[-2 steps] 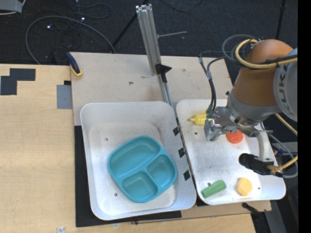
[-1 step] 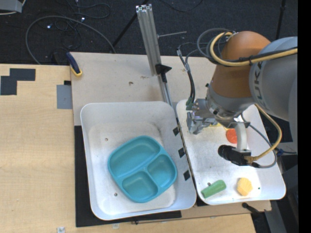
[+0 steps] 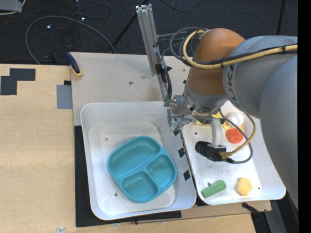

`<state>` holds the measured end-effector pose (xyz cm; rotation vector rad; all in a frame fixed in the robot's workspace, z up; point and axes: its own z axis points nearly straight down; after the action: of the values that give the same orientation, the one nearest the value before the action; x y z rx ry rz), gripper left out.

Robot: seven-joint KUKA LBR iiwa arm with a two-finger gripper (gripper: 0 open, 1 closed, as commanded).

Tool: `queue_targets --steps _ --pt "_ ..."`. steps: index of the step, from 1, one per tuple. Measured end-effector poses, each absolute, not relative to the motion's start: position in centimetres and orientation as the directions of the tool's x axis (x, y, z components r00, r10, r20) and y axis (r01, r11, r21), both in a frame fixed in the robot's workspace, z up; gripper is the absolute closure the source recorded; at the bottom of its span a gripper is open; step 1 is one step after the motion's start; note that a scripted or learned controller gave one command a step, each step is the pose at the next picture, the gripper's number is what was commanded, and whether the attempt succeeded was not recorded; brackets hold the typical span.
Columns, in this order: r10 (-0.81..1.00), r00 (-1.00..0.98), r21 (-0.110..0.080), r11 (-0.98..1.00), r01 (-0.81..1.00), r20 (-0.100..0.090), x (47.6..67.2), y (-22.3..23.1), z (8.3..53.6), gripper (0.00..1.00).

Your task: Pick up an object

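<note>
My gripper [image 3: 176,123] hangs low over the divide between the two bins, at the back right corner of the left bin [image 3: 92,144]. I see nothing held in it. A blue three-compartment plate [image 3: 142,169] lies flat in the left bin, in front and to the left of the gripper. In the right bin [image 3: 265,191] lie a green cylinder [image 3: 214,189] and a yellow block [image 3: 244,186] near the front. An orange-red round piece [image 3: 234,136] and a white piece [image 3: 236,119] lie further back, partly behind the arm's wrist.
The bulky grey arm with its orange band [image 3: 214,47] covers the back of the right bin. A slanted aluminium post [image 3: 148,38] stands behind the left bin. A black cable fitting [image 3: 211,151] hangs over the right bin. A yellow-and-blue handle [image 3: 74,64] lies at the bench's far left.
</note>
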<state>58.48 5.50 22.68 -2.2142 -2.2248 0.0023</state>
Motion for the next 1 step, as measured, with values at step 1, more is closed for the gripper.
queue_targets --steps 1 --pt "1.000 -0.003 -0.001 0.003 1.000 0.001 59.90 9.55 23.13 1.00"
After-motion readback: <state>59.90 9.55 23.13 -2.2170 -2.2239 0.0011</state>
